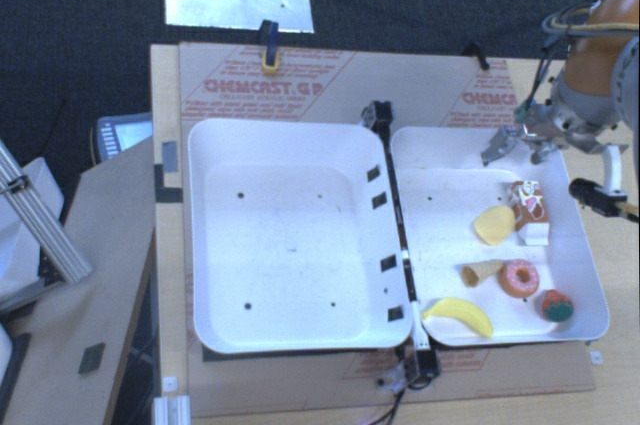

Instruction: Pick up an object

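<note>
The right bin (440, 183) holds several small toy foods. A yellow banana (460, 316) lies near its front edge. A pink donut (519, 278) sits beside a tan cone (482, 271), and a red and green fruit (556, 306) rests in the front right corner. A yellow rounded piece (494, 225) touches a white and red carton (528, 209). My gripper (518, 149) hangs over the bin's far right part, behind the carton. It is open, and nothing sits between its fingers.
The left bin (285, 233) lies beside the right one, with a black clip strip (392, 223) running between them. A yellow clamp (270, 53) stands at the bench's back edge. A black part of the arm (598, 197) overhangs the right bin's right rim.
</note>
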Controlling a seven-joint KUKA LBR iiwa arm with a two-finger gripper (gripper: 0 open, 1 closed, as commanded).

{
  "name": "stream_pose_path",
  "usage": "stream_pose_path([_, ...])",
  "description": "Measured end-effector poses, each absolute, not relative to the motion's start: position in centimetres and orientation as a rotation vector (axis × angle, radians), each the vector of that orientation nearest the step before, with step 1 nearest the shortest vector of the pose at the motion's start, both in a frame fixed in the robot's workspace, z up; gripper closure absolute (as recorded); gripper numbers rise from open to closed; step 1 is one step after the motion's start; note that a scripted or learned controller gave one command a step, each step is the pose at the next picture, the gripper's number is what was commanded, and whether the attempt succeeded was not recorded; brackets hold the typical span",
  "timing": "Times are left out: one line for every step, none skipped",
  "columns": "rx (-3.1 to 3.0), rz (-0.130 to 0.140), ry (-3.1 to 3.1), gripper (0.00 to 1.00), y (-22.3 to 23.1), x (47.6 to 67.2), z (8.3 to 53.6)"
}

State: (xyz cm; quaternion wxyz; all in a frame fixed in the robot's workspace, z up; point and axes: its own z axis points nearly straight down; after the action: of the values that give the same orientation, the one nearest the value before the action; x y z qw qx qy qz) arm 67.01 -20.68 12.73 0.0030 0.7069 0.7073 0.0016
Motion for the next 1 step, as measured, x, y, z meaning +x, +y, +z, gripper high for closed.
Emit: stream_pose_path([2.215,0.002,2.226,0.0,-20.54,66.93,8.43])
